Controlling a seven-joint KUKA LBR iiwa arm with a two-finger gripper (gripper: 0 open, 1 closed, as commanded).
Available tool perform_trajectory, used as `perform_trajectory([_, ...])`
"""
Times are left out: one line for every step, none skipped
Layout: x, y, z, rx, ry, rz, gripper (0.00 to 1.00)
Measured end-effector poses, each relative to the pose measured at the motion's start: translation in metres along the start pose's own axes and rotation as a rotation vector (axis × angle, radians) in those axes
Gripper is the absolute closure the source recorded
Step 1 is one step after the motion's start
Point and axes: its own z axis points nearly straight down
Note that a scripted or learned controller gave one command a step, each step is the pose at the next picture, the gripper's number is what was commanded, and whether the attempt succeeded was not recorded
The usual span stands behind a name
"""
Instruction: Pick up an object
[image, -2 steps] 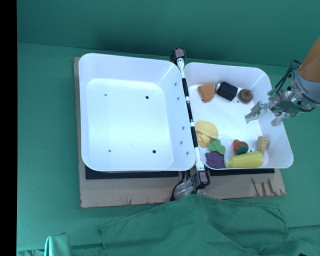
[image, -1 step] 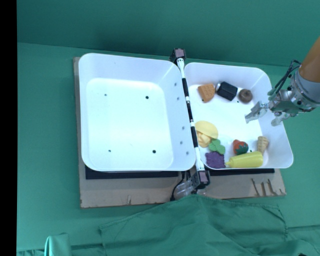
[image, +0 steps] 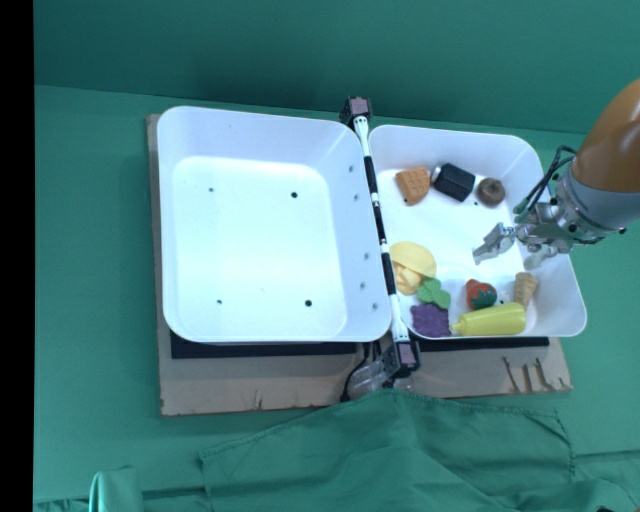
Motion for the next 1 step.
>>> perform_trajectory([-0.0021, 0.0025, 0.0435, -0.012, -0.002, 0.0, 0.0])
